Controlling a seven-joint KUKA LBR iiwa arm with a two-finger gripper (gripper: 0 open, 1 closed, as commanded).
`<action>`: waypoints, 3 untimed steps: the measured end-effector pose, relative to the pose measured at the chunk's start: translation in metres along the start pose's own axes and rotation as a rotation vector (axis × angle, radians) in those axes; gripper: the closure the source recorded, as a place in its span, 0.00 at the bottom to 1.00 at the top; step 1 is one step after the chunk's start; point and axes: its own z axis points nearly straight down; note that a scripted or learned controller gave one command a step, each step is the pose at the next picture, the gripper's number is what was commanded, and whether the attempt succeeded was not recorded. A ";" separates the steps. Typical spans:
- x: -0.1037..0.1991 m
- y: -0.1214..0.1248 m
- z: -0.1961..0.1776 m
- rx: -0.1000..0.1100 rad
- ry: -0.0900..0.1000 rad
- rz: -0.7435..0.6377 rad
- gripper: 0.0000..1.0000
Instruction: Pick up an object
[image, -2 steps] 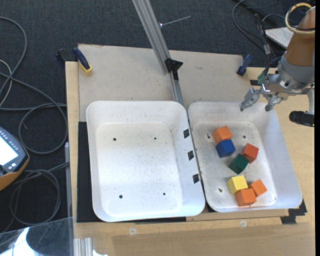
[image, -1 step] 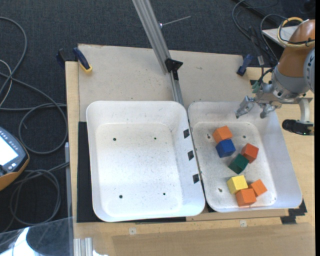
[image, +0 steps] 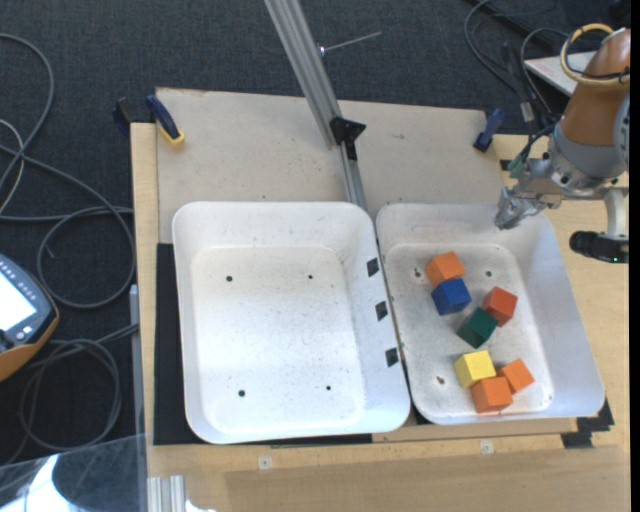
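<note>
The right bin (image: 555, 300) holds several small blocks: an orange one (image: 446, 267), a blue one (image: 451, 295), a red one (image: 500, 303), a dark green one (image: 478, 327), a yellow one (image: 474, 367) and two more orange ones (image: 516, 375) (image: 491, 394) near the front. My gripper (image: 510, 213) hangs over the bin's back right corner, well above and behind the blocks, with nothing visibly between its fingers. The view is too small to tell how the fingers stand.
The left bin (image: 200, 230) sits beside the right one. A slanted metal pole (image: 315, 80) crosses the back of the bench to a clamp (image: 347, 130). Blue clamps (image: 165, 118) (image: 488, 128) grip the board's back corners. Cables lie on the floor at left.
</note>
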 end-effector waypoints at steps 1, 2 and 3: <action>0.001 0.001 -0.066 -0.006 -0.001 0.000 1.00; 0.001 0.003 -0.082 -0.002 0.000 0.000 1.00; 0.058 -0.012 -0.085 0.005 0.005 -0.004 1.00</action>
